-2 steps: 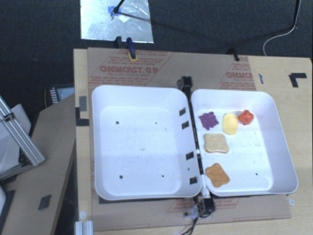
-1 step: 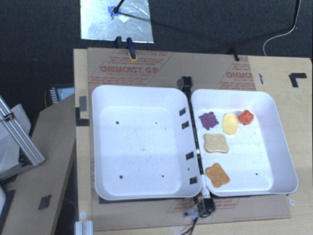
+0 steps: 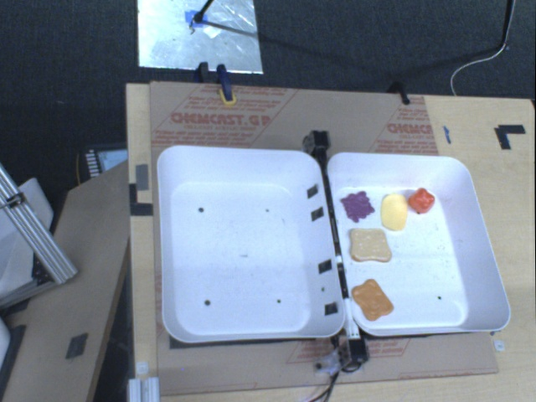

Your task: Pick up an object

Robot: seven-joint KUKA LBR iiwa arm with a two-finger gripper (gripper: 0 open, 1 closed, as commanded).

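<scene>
Within the shallow white plastic right bin point(image 3: 440, 262) lie five small toy food pieces, all gathered in the half of it nearest its inner wall. A purple bumpy grape-like cluster point(image 3: 358, 205) sits close to that inner wall, toward the bin's far side. Just beside it, further into the bin, is a pale yellow rounded piece point(image 3: 394, 212), and a small red-orange piece point(image 3: 421, 199) lies next to that, nearest the bin's far rim. A tan toast-shaped slice point(image 3: 369, 245) lies flat near the bin's middle, just nearer the camera than the yellow piece. An orange-brown lumpy flat piece point(image 3: 372, 299) rests by the bin's near inner corner, apart from the slice. Adjoining the right bin's inner wall is a matching shallow white left bin point(image 3: 243, 249), with small black clips point(image 3: 316, 214) along the seam. Under the right bin is a brown cardboard sheet with red print point(image 3: 251, 117). How the gripper stands cannot be told.
</scene>
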